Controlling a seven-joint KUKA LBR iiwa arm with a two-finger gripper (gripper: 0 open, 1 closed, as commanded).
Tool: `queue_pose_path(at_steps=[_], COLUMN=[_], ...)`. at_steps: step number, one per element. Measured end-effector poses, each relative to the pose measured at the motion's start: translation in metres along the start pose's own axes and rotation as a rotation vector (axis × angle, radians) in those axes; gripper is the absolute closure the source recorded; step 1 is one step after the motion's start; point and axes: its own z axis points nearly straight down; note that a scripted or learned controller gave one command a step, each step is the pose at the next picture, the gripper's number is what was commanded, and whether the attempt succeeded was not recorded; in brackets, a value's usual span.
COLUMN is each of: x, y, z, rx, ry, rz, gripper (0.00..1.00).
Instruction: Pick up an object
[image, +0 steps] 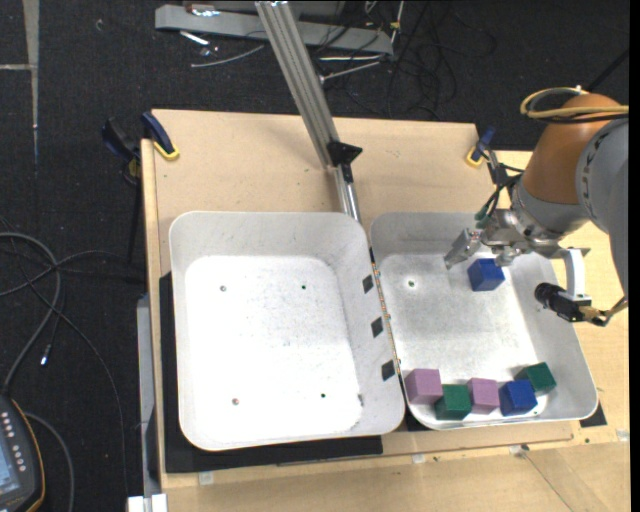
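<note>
Left bin (200, 240), bare white. In the right bin (440, 320), along the near wall: purple cube (425, 383), green cube (455, 400), pink cube (485, 393), blue cube (517, 397), dark green cube (539, 377). Farther back, another blue block (485, 274), seemingly clamped between the jaws of the gripper (483, 252), hard to confirm from above.

From my seat the arm (585, 160) runs off the right edge, so I can't follow it past the orange band. Its wrist covers the far right corner of the right bin (440, 235). The blue cube (486, 274) sits just under the jaws; whether they touch it I can't tell. A screen (14, 465) at lower left is cut by the edge.
</note>
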Motion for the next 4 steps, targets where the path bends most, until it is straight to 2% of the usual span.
queue_pose_path(at_steps=[4], x=[-0.0005], y=[0.0000], z=[0.0000], rx=[0.000], ry=[-0.001], rz=[0.001], gripper=[0.00])
